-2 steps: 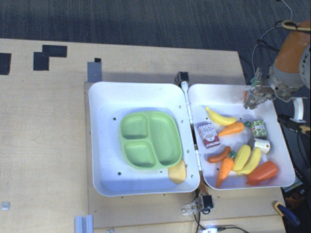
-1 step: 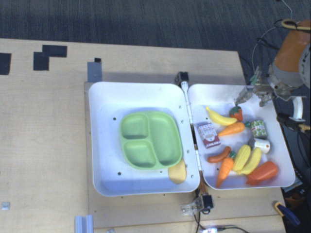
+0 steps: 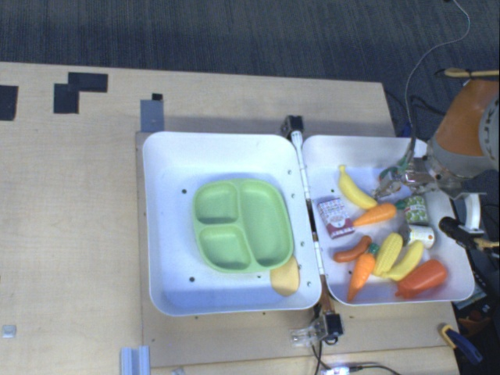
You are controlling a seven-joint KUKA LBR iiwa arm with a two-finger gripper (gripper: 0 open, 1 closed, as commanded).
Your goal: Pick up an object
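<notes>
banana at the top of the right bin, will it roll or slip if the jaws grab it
The banana looks like smooth moulded plastic, so probably stiff, light and somewhat slippery. Its curved shape suggests it would pivot rather than roll. It touches a carrot, which may shift.

No text, brand, number or sign is showing clearly enough to be read anywhere in the camera view. Print is appearing on the small purple-and-white packet (image 3: 332,216) lying in the right bin (image 3: 461,291) and on the green-labelled item (image 3: 416,208) near it, but both are remaining too small and blurred to decipher
</notes>
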